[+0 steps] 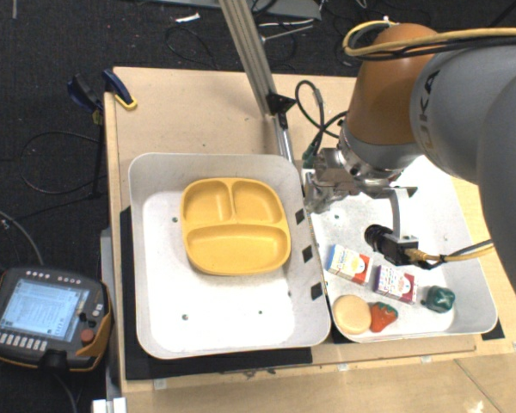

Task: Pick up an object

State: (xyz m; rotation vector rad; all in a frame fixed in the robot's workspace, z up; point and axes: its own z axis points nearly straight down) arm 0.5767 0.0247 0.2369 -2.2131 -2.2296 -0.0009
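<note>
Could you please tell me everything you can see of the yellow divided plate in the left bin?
The yellow divided plate looks like matte plastic, squarish with rounded corners. Raised ridges split it into three compartments: two smaller ones on the far side and one long one on the near side. It lies flat and upright on the floor of the left bin, toward that bin's far right part. All three compartments hold nothing, and only the bin floor touches it.

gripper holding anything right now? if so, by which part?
Cannot be told. The gripper sits at the right bin's left edge, under the wrist. The small cartons, toy strawberry and round yellow piece lie apart in the bin.
</note>
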